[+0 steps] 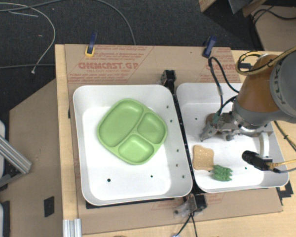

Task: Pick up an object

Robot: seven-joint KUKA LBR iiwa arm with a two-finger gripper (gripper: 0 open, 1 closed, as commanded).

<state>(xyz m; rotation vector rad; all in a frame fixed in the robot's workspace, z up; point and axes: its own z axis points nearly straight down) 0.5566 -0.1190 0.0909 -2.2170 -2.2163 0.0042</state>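
Targets: tan slab [203, 158] and small green toy [222, 173], just beside each other near the right bin's [192, 100] front edge. Gripper [215, 131] hovers behind them, carrying nothing I can see; open or closed, I cannot tell. Approach step, I judge. Next: shift over slab, descend. Green plate [132, 131] fills left bin [96, 174].
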